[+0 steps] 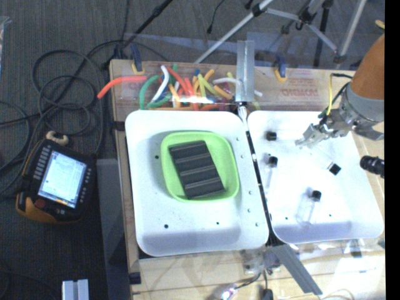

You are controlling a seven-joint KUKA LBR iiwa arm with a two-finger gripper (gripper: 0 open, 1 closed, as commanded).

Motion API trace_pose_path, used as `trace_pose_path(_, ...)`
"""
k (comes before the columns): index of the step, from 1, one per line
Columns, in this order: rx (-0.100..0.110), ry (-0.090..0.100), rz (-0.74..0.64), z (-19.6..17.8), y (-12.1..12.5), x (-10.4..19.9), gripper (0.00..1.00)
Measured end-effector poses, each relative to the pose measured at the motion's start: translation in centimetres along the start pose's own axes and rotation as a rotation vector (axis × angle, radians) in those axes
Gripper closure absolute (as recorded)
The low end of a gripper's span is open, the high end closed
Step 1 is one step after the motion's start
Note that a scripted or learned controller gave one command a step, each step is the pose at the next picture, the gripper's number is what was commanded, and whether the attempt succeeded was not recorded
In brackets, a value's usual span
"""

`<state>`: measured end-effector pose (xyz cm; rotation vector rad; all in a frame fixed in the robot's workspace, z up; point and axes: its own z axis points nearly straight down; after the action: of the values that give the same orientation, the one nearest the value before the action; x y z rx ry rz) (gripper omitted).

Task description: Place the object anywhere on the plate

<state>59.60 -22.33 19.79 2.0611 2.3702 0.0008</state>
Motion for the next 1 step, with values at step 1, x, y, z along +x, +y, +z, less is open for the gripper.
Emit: trace_pose_path(1,0.000,0.000,0.000,-0.01,0.00,0.00,0.00)
